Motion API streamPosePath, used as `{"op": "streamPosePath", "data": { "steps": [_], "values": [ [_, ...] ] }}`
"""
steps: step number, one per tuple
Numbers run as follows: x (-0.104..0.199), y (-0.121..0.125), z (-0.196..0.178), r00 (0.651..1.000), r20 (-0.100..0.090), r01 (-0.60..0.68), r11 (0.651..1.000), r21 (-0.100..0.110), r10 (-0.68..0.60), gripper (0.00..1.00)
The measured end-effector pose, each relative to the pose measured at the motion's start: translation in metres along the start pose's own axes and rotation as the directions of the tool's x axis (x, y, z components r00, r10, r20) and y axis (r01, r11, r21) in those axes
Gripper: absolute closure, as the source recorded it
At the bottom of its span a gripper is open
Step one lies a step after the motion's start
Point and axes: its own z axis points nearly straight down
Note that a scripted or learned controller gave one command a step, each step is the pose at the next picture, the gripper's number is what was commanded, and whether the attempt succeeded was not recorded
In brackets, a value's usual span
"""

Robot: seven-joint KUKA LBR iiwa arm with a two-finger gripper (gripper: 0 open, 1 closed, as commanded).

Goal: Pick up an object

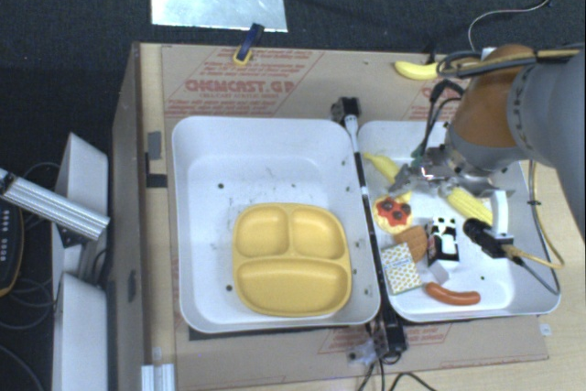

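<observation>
My gripper (423, 171) hovers low in right bin (526, 293); finger state indeterminate. Cardboard sheet (240, 85) under the bins reads "CHEMCAST GP". Yellow divided plate (293, 257) in left bin (206, 197).

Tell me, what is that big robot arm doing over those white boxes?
The robot arm is reaching into the right bin, which holds toy food: a corn cob, a hot dog, a slice of pizza and a few other bits. Its gripper is low among them, near the pizza, but nothing looks picked up yet. The left bin holds a yellow divided plate.
</observation>
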Motion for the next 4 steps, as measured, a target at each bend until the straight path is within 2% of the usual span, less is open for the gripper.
{"op": "streamPosePath", "data": {
  "steps": [1,2,4],
  "values": [
    [0.019,-0.035,0.006,1.0,0.003,-0.002,1.0,-0.009,0.002,0.0],
    [0.008,-0.1,0.006,1.0,0.002,-0.002,1.0,-0.01,0.002,0.0],
    [-0.011,-0.096,0.006,1.0,-0.004,0.001,1.0,-0.006,-0.001,0.0]
  ]
}}
